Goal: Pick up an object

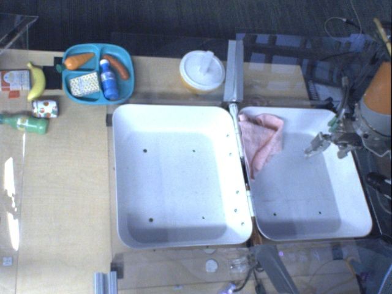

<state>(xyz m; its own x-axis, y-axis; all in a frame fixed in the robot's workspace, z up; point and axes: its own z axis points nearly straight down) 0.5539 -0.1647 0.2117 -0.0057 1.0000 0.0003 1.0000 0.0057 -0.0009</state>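
A crumpled pink cloth (262,139) lies in the right-hand bin (306,219), bunched against that bin's left wall in the upper left of it, just right of the divide between the two bins. It looks light, soft and limp, the sort of thing that will sag and drape when lifted rather than keep its shape; nothing about it looks fragile or slippery. I'd judge the best hold to be on the thick folded ridge near its top, where the fabric piles highest, since a pinch on a flat single layer could slide off the bin floor. Its long axis runs roughly top to bottom in the frame, leaning slightly, with the broad bunched end toward the top and a narrower tail pointing down and a little left toward the bin's wall. The gripper (327,141) hangs over the upper right of the same bin, well apart from the cloth, and nothing sits between its fingers; they appear spread apart. The left-hand bin (177,225) holds nothing I can make out.
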